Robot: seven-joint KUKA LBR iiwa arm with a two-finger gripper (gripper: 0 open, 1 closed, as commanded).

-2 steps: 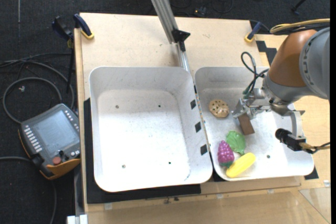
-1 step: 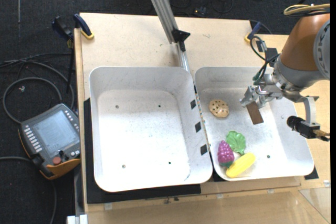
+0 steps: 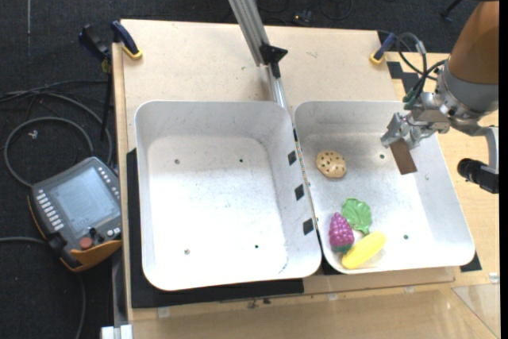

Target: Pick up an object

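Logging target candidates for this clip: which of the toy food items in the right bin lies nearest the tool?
The cookie, tan with dark specks, lying alone mid-bin closest to the tool. The purple grapes, green leaf and yellow piece cluster farther off, near the front edge.

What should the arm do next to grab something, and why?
Probably shift toward the cookie and lower. The gripper hangs over bare floor of the right bin, and the cookie lies alone, apart from the clustered grapes, leaf and banana.

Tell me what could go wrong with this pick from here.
The grapes, leaf and banana lie bunched together, so a grasp there may catch two or knock one aside. They also sit near the right bin's front wall. The cookie looks flat and may slip from the end effector.
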